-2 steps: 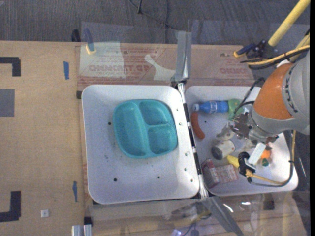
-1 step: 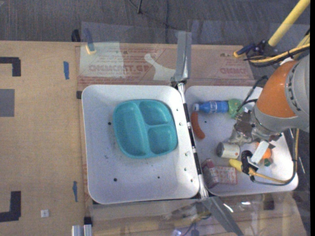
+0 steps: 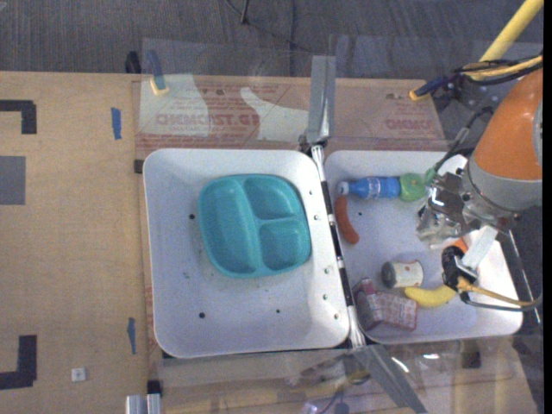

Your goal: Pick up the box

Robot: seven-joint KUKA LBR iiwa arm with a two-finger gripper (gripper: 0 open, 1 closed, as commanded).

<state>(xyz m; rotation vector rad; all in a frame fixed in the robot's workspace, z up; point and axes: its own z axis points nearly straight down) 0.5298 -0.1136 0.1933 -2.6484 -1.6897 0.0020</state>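
From my seat I see the two white bins side by side: the left bin holds a teal divided plate, lying flat near its middle. The right bin is the busy one. The box (pinkish, with dark print, lying flat) sits at that bin's near edge, close to the divider between the bins, with a banana just beside its right end. Just above the banana lies a small white cup on its side. Further back, a red sausage-shaped piece lies along the divider, and a clear bottle with a blue label rests on its side near the far wall, a green object at its right end. The gripper hangs over the right part of the right bin, below the orange band of the arm, well apart from the box. I cannot tell how its jaws stand; the metal there is a blur to me.
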